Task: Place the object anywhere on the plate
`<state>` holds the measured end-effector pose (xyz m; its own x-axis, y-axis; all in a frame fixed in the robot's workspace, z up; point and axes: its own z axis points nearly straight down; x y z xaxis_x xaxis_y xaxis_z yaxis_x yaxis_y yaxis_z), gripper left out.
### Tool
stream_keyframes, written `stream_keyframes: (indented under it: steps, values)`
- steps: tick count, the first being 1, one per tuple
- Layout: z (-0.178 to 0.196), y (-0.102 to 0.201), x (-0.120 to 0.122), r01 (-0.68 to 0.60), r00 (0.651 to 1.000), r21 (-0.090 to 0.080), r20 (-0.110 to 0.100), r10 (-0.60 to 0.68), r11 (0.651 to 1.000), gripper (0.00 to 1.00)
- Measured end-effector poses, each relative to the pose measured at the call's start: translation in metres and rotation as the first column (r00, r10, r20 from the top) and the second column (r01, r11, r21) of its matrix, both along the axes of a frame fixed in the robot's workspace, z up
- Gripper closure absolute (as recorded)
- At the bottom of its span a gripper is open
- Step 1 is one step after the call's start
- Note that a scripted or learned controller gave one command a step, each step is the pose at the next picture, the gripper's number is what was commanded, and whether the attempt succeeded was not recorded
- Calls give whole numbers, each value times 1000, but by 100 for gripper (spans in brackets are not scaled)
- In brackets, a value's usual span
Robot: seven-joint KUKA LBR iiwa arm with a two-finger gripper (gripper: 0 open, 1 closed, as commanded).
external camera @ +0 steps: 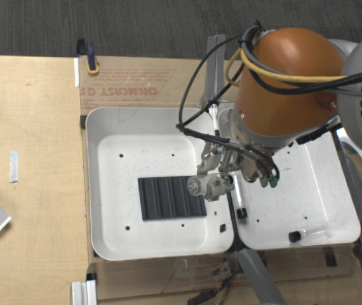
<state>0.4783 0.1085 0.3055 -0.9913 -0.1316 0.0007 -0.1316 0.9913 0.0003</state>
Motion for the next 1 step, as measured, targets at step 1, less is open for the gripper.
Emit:
stream_keyframes:
  steps: [1]
  values:
    - [13, -10, 8, -211, 978, 1, 4, 211, 978, 100]
